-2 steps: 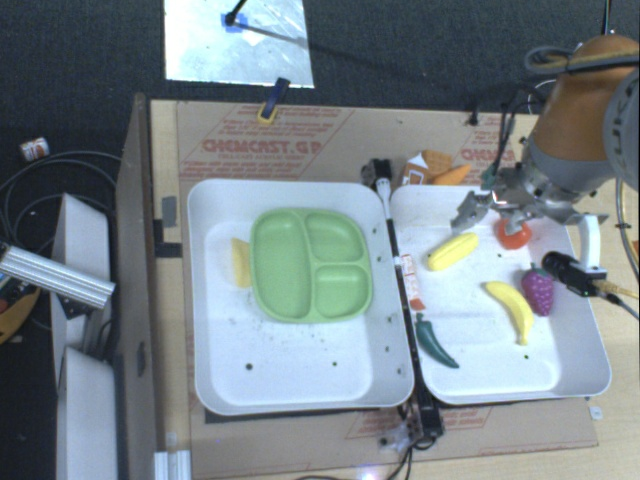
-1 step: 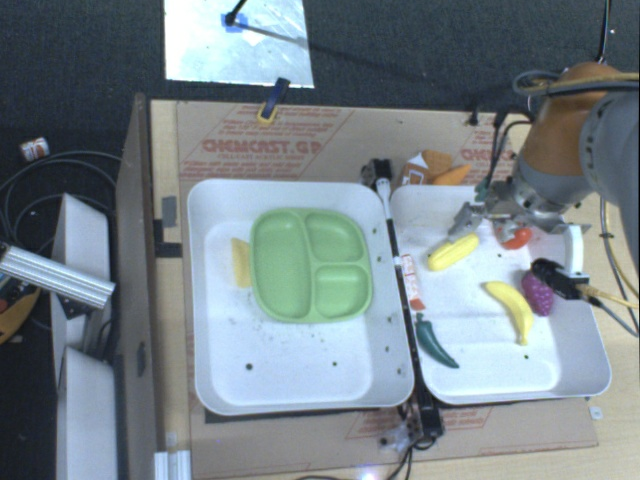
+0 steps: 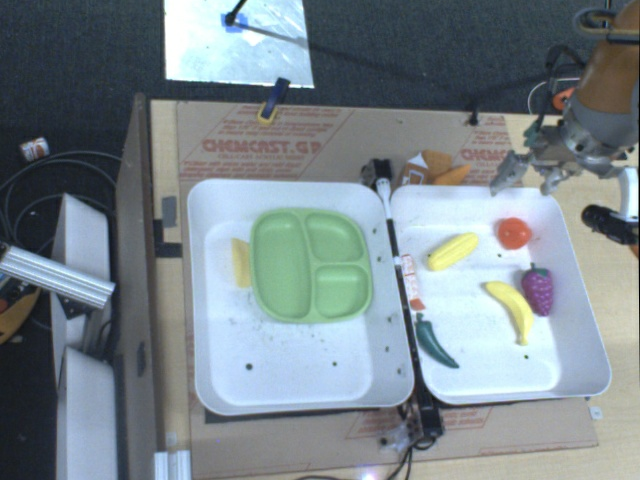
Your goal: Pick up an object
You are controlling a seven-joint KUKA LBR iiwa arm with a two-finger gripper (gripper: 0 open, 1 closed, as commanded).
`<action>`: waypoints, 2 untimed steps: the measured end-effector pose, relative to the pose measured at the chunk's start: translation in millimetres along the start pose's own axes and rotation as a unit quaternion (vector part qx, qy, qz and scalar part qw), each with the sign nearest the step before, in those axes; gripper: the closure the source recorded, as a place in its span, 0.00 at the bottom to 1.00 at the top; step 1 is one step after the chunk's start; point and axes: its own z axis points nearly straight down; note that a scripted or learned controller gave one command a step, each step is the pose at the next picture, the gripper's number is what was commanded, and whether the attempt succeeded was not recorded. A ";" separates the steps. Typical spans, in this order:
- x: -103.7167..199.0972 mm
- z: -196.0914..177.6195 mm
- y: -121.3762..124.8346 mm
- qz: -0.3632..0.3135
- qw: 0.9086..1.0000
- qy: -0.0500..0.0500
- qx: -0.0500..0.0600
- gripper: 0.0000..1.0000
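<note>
Your grey arm hangs at two o'clock, its pincer (image 3: 527, 171) spread open and holding nothing above the right bin's (image 3: 580, 368) rim; the round red tomato (image 3: 514, 233) sits just below.

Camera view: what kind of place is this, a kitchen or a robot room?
Probably a robot lab. A robot arm reaches over two white bins on a bench, with toy food like a banana and loose cables nearby.

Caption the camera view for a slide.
Tool hovering open above the right bin of toy produce; green divided plate in the left bin.
</note>
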 end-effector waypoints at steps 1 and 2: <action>-21.6 35.8 -16.9 0.000 1.000 0.002 0.006 0.00; -23.4 122.5 -2.2 -0.003 1.000 0.002 0.006 0.00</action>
